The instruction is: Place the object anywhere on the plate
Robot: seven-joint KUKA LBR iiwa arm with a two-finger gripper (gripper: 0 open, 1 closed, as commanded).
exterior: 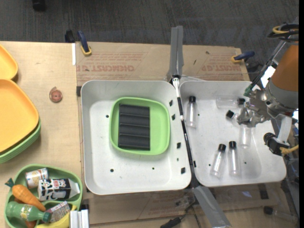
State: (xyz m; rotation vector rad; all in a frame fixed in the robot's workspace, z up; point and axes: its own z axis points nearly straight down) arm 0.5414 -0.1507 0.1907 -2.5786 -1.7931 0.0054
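Cardboard sheeting covers the bench under two white bins, with dark carpet beyond. Nearest the camera, below and left of the gripper (247, 118), two capped vials (225, 158) lie side by side in the right bin (266, 175). The gripper hangs over that bin's right half, and whether it is parted or closed around anything cannot be told from this angle. A clear vial (244, 136) lies just under it; another (191, 110) rests well to its left, near the bin's wall. Farther left, in the left bin (95, 141), sits the green plate (162, 127), bearing a dark ribbed block (134, 126). This looks like the pick stage: next comes securing a vial, lifting it, and crossing the divider to the plate.
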